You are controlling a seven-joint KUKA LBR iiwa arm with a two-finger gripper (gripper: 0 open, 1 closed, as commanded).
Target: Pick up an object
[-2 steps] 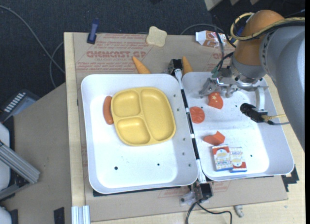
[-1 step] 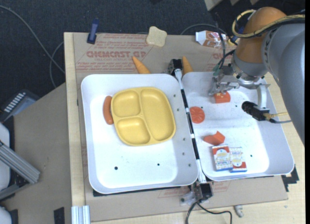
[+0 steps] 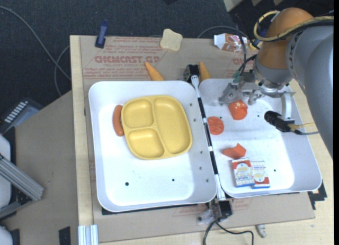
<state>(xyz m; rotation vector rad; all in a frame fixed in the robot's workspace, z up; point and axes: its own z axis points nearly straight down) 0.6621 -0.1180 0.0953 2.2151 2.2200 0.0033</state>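
The gripper (image 3: 239, 94) hangs in the right bin (image 3: 296, 154) with its fingers spread apart, and the small orange-red cup (image 3: 239, 110) sits just below the fingertips, toward the camera, not yet between them.

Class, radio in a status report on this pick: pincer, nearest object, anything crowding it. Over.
Pincer low in right bin, grip unclear. Red-orange piece right beneath it. Round red piece sits close by.
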